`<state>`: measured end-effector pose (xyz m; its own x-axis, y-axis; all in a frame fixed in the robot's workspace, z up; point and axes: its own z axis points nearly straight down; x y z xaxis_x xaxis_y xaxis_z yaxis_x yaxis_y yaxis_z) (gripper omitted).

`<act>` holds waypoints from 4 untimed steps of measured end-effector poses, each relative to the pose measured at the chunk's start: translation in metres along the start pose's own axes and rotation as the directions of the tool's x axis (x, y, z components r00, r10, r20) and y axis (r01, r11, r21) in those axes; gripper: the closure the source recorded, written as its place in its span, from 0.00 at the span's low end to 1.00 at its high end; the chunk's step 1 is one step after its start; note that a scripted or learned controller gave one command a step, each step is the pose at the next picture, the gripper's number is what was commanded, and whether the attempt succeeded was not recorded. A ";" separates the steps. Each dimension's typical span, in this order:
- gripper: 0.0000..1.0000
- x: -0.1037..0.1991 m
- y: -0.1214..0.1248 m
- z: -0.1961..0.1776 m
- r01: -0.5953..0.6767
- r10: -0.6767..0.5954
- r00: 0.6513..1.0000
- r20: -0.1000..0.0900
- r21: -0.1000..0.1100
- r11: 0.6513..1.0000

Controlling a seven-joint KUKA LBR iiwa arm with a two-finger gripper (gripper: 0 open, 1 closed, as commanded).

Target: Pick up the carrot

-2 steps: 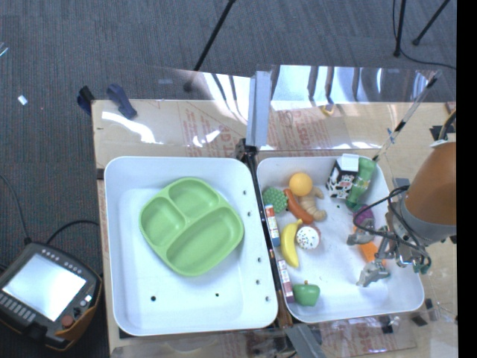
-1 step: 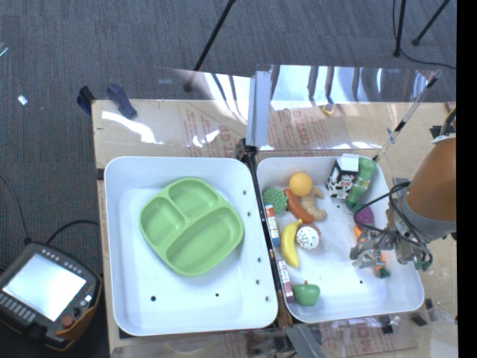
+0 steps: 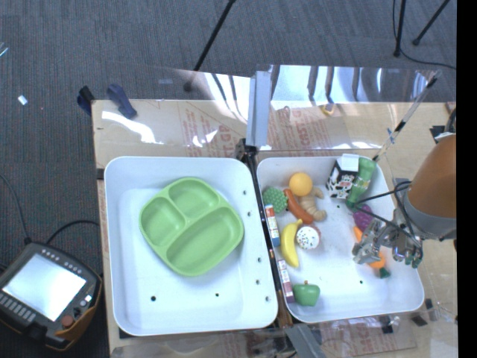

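The carrot (image 3: 378, 262) is a small orange piece with a green tip, lying near the right wall of the right bin (image 3: 339, 308). My gripper (image 3: 385, 249) hangs directly over it and hides most of it. Orange shows below the gripper and a little at its upper left. I cannot tell whether the carrot is held or just lies under the gripper. The grey arm with its orange band comes in from the right edge.
The right bin also holds a purple item (image 3: 363, 218), green bottle (image 3: 362, 177), black-and-white carton (image 3: 342, 178), orange ball (image 3: 300, 183), red-orange sausage (image 3: 298, 206), sprinkled cupcake (image 3: 307, 237), banana (image 3: 289, 249) and green pepper (image 3: 306, 294). A green divided plate (image 3: 192, 226) lies in the left bin (image 3: 127, 304).
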<state>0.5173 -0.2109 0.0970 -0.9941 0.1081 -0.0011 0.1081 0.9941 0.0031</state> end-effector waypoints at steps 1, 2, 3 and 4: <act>1.00 -0.002 -0.001 -0.005 -0.263 0.263 0.965 0.000 0.002 0.965; 1.00 0.027 0.048 -0.109 -0.100 0.100 0.995 0.001 0.002 0.995; 1.00 0.040 -0.006 -0.118 -0.149 0.149 0.989 0.000 0.002 0.989; 1.00 0.025 0.047 -0.225 -0.262 0.262 0.965 0.003 0.002 0.965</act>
<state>0.4974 -0.1625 0.3218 -0.9310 0.3649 -0.0032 0.3649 0.9310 0.0013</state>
